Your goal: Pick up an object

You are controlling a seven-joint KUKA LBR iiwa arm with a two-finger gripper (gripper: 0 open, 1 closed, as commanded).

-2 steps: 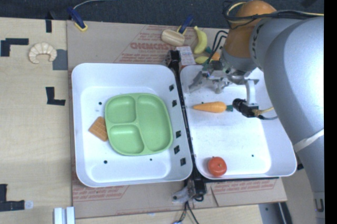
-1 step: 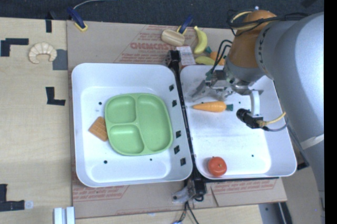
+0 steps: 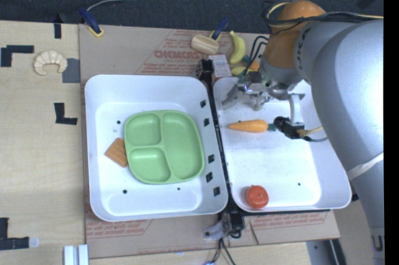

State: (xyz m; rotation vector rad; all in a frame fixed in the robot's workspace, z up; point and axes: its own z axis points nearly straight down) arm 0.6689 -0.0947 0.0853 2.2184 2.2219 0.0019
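While the gripper (image 3: 249, 92) hovers at twelve o'clock of the right bin (image 3: 312, 195), its grip state impossible to tell, the carrot (image 3: 248, 126) lies unlifted just at its six o'clock, so picking remains undone

The bench (image 3: 37, 151) has a pale wooden top, and a sheet of brown cardboard (image 3: 168, 58) covers the part below the pincer (image 3: 249, 94). Two white bins sit on the cardboard: the right bin (image 3: 312, 183) lies directly under the pincer, and the left bin (image 3: 103, 133) touches it along the side away from the arm. Just beyond the pincer, past the far rim of the bins, a banana (image 3: 237, 47) and a pale bread roll (image 3: 204, 43) lie on the cardboard. Well away from the pincer, beyond the left bin, a croissant (image 3: 50, 62) rests on the bare wood among black tape marks (image 3: 62, 114).
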